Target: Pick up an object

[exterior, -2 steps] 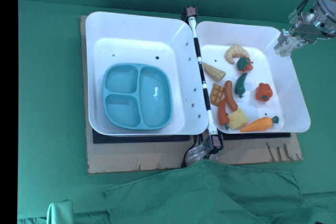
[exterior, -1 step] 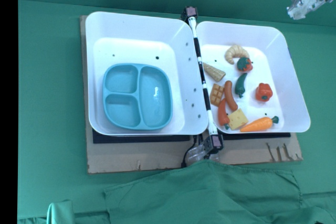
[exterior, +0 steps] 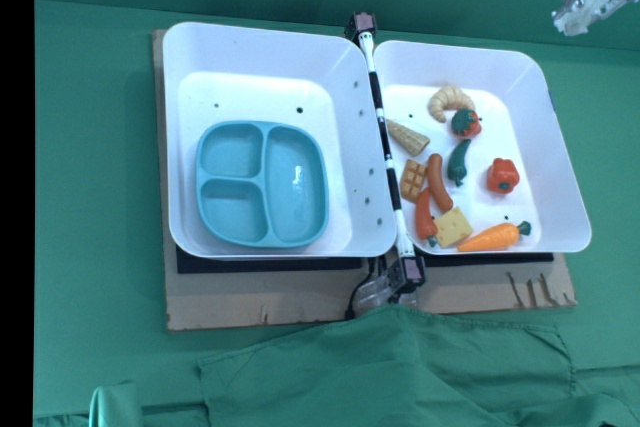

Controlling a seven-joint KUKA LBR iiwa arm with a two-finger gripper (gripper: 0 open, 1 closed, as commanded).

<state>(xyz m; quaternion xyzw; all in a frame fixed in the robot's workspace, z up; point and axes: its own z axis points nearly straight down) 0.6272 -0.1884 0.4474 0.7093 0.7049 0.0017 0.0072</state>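
The right bin [exterior: 560,170] holds several toy foods: a croissant [exterior: 450,99], a strawberry [exterior: 465,123], a green pepper [exterior: 458,161], a red bell pepper [exterior: 503,176], a carrot [exterior: 492,237], a cheese wedge [exterior: 452,227], two sausages [exterior: 439,181], a waffle [exterior: 414,180] and a cone piece [exterior: 406,136]. My gripper [exterior: 580,7] hangs at the top right corner, high above the green cloth and beyond the bin's far right corner. Nothing sits between its fingers.
The left bin [exterior: 262,55] holds a teal divided plate [exterior: 262,184]. A black-and-white bar [exterior: 385,155] runs between the bins. Brown cardboard [exterior: 260,300] lies under both bins. Green cloth is bunched at the front edge [exterior: 390,370].
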